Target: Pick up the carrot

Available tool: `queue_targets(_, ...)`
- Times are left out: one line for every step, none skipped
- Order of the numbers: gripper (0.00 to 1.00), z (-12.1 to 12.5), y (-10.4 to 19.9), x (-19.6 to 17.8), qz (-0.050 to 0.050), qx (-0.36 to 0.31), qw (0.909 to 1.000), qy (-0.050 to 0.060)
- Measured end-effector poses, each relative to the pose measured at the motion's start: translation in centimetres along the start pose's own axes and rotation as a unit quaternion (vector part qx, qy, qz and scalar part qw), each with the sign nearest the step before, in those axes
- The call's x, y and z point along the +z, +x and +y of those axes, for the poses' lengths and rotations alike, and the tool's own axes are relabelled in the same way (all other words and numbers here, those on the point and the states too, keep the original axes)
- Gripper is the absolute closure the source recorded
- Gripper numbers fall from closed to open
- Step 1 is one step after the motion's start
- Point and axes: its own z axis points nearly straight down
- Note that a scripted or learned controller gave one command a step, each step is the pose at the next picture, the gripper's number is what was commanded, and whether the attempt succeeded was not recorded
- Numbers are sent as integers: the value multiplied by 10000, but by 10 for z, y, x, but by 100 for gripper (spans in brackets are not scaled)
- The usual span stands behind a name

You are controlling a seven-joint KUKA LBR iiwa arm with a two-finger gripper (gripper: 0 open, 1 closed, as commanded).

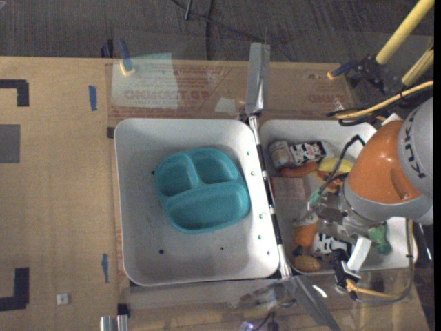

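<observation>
At the near edge of the right bin (406,257), close to its near left corner, lies a small brown oval thing (307,262), and just behind it a round orange thing (304,235) beside a black-and-white carton (326,244). A green thing (380,238) lies more toward the near right corner, partly under the arm (382,174). The arm comes in over the right edge of this bin, and its orange band covers much of the bin's right half. The gripper (324,212) hangs low over the middle of the right bin, above the orange thing and the carton; whether it is wide or narrow I cannot tell, and nothing can be seen held in it. The carrot (298,172) lies farther back, in the far left part of the same bin, stretched across from left to right, apart from the gripper. Next to its right end there is a yellow thing (335,164). Touching or nearly touching the carrot on the far side are a can (278,154) and a second black-and-white carton (306,151), both lying near the far left corner. In the left bin (138,247) one teal divided plate (202,188) sits about in the middle. Behind the bins, a clear plastic sheet (162,85) lies on the brown bench (55,185) at its far edge.
</observation>
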Motion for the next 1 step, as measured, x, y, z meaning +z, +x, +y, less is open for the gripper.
queue_targets(100, 2, -3, -10, -37, 24, 10000, -38)
